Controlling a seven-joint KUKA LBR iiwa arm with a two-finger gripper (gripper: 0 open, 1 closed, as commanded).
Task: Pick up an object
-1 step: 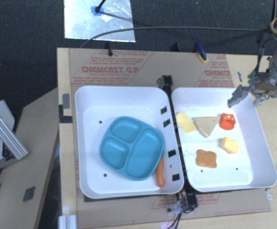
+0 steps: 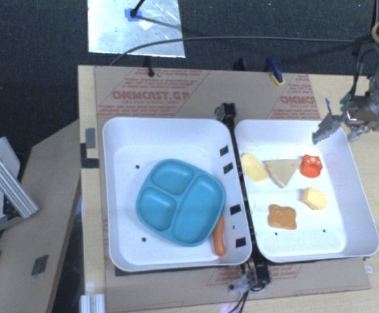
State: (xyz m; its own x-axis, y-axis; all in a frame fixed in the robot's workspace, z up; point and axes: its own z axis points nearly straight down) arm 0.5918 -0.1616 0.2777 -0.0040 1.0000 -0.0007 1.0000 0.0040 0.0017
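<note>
Currently the gripper (image 2: 336, 126) hovers at the upper right of the frame, over the right bin's (image 2: 359, 233) far corner; whether its jaws are spread cannot be told. Below it lie a red piece (image 2: 311, 165), tan wedge (image 2: 281, 171), two yellow pieces (image 2: 254, 167) and an orange piece (image 2: 282, 217). The left bin (image 2: 121, 194) holds a blue divided plate (image 2: 180, 201) with a sausage (image 2: 219, 235) beside it.
</note>
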